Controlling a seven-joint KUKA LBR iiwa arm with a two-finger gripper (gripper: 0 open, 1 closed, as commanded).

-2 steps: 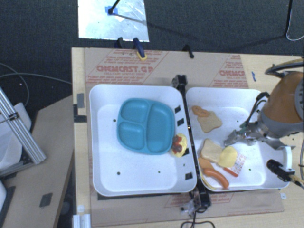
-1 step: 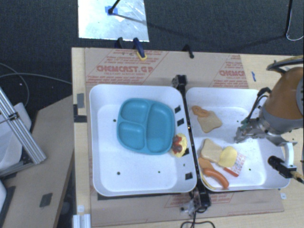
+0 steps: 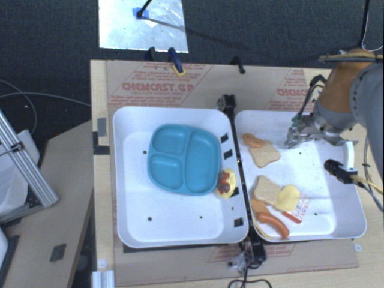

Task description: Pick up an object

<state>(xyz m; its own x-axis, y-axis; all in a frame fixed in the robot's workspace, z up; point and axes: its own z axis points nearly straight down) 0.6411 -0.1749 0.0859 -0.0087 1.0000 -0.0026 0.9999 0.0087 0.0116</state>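
Gripper (image 3: 292, 138) in right bin (image 3: 354, 218) upper area, fingers state can't tell, nothing visibly held; bread slice (image 3: 264, 155) just left of it, sausage (image 3: 273, 222) at front edge; blue plate (image 3: 184, 159) in left bin (image 3: 129, 221); open floor right-centre

The gripper (image 3: 295, 138) hung low over the far part of the right bin (image 3: 345, 218), just right of a tan bread slice (image 3: 264, 155); its fingers were too small to read. A small orange piece (image 3: 252, 140) lay touching the slice's far left edge. Nearer the camera than the slice lay a second bread piece (image 3: 266, 190), a yellow item (image 3: 288, 198) against it, and a sausage (image 3: 272, 221) by the bin's near rim. Left of the slice, in the left bin (image 3: 132, 221), sat a blue divided plate (image 3: 183, 159) with a small red-and-yellow object (image 3: 226, 182) at its right edge.
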